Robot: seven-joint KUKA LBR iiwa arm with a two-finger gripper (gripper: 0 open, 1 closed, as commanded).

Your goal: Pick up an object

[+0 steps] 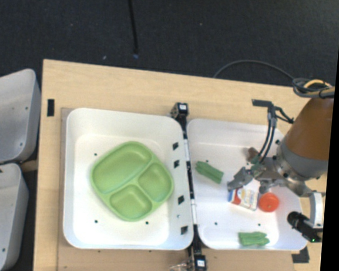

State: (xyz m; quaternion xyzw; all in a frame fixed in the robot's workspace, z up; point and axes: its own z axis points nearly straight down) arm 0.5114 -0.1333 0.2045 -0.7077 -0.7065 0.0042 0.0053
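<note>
One claw (253,179), low over the middle of the right bin (219,239), dark grey and pointing down and toward the left bin. Cannot tell whether spread or pressed together (too dark and cluttered at the tip to read). Nothing seen pinched.

Just below the tip, a small box (245,198), white with red and blue print, flat on the bin floor, very near the claw; contact or a gap, cannot tell. Right beside the box, on its right, an orange-red round piece (268,201), close to touching it. Further left of the claw, apart from it, a green block (209,171), lying at a slant not far from the wall shared with the other bin. Near the front wall of the same bin, well below the box, a second green piece (252,239), longer and flatter, lying crosswise.

Behind the claw, the arm (308,135), orange-brown above the grey wrist, entering from the right, with black cables (268,137) looping down toward the wrist.

Across the dividing walls, with black clips (183,199) along the seam, the left bin (68,211), holding one green divided plate (131,180) with three compartments, turned at an angle near the middle.

Beneath both bins, the pale wooden bench (120,89)
</note>
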